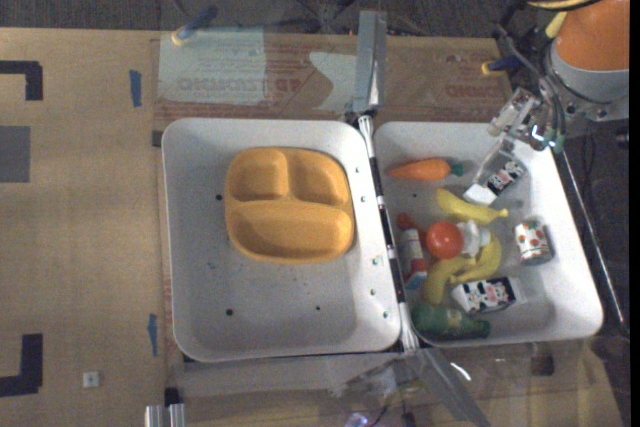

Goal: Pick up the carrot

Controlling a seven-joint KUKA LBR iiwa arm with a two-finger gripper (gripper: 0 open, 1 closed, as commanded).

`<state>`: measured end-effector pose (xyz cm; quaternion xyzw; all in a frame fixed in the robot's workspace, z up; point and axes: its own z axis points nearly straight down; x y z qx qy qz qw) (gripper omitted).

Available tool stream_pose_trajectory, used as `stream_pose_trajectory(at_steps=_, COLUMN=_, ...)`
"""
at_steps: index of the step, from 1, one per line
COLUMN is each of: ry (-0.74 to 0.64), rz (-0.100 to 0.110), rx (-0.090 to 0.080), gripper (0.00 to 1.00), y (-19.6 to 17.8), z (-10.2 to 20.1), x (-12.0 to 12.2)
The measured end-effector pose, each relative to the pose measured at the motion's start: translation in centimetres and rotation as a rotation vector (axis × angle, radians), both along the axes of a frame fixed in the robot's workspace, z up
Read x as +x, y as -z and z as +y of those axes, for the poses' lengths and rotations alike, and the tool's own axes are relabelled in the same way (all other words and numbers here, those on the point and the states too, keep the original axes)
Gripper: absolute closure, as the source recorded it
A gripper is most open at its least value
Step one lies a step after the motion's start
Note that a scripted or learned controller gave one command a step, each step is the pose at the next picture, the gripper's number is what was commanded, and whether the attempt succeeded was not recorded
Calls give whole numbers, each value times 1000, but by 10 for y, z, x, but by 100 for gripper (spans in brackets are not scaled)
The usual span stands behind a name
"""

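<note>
A green bottle [450, 321] is seen at the right bin's [575, 300] near edge, a tomato [444, 239] and bananas [470, 207] mid-bin. The carrot [422, 170] lies flat near the far wall, tip pointing left. The gripper [522, 118] hovers over the far right corner; its opening cannot be told.

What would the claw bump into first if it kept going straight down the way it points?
Probably the small milk carton near the right bin's back edge. The claw slants down toward it, though depth is hard to judge from above. The carrot lies further left, off that line.
</note>
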<state>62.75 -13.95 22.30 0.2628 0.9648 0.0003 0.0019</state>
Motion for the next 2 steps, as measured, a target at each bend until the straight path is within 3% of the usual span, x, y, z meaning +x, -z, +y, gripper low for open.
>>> stream_pose_trajectory(at_steps=1, ry=-421, rz=0, rx=1, gripper=0, y=117, z=13, x=22)
stream_pose_trajectory(at_steps=2, ry=-379, rz=-6, rx=-1, gripper=0, y=35, z=69, x=24)
